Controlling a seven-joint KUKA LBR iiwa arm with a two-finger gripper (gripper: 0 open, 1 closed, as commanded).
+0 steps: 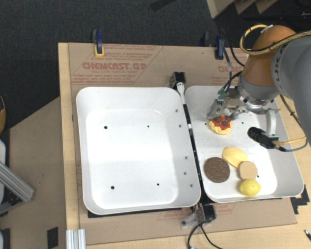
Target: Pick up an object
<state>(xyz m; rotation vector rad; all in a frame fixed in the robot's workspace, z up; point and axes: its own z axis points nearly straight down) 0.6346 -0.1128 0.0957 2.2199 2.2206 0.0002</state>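
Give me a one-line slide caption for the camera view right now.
Tool lowered over the small pizza toy in the right bin; brown cookie and yellow lemon lie nearby.

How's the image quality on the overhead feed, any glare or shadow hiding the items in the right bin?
Camera view: lighting is even and the white right bin is bright but not blown out. The gripper and the small red-and-yellow item beneath it are soft and crowded together, so detail there is poor. The brown disc and yellow ball read clearly, with slight shadows.
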